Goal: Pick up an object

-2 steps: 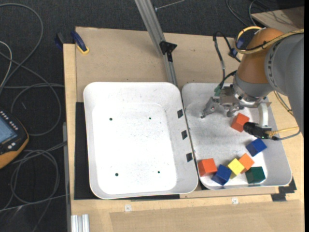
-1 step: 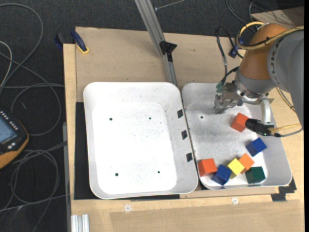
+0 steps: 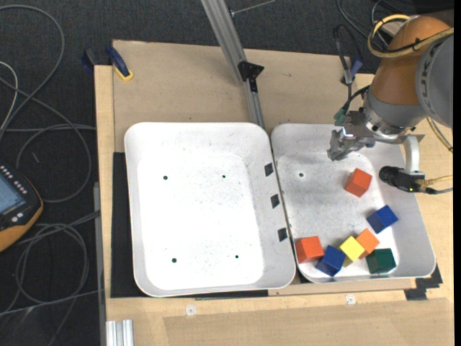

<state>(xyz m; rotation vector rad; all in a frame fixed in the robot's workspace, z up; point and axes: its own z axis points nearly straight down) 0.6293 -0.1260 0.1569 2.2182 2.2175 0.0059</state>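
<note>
My gripper (image 3: 341, 148) hangs over the far part of the right bin (image 3: 317, 193), pointing down, with nothing seen between its fingers. A red-orange block (image 3: 358, 182) lies just in front of it and to the right, apart from it. Along the bin's near edge lie an orange block (image 3: 310, 248), a blue block (image 3: 332, 259), a yellow block (image 3: 351, 248), another orange block (image 3: 368, 239) and a dark green block (image 3: 381, 261). A second blue block (image 3: 383, 218) sits by the right wall.
The left bin (image 3: 194, 207) sits beside the right one, with black clips (image 3: 274, 200) along the shared wall. A slanted metal pole (image 3: 234, 49) rises behind the bins. Cables lie on the floor at left.
</note>
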